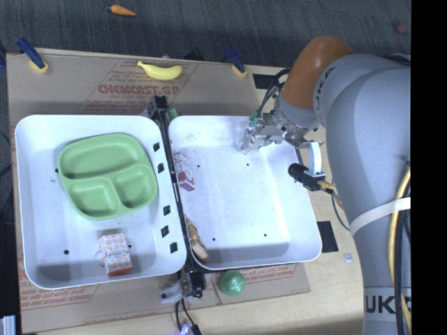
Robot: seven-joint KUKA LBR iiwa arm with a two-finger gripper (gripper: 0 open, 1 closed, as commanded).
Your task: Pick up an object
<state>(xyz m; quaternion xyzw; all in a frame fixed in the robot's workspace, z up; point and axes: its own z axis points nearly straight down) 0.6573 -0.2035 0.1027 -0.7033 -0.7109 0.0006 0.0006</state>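
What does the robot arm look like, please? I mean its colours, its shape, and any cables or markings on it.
The arm is thick, rounded and grey, with an orange band above the wrist. A pale strap crosses its lower body, and yellowish cables run along its right side. Part of white lettering, "UK", shows near the base. The gripper is small and metallic, with dark cables and a black part nearby.

The cardboard sheet under the bins reads "CHEMCAST GP" in red; the arm's base shows "UK".

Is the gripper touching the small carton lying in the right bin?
Apart. The camera view shows the gripper near the right bin's far edge, with bare white floor between it and the small carton by the divider.
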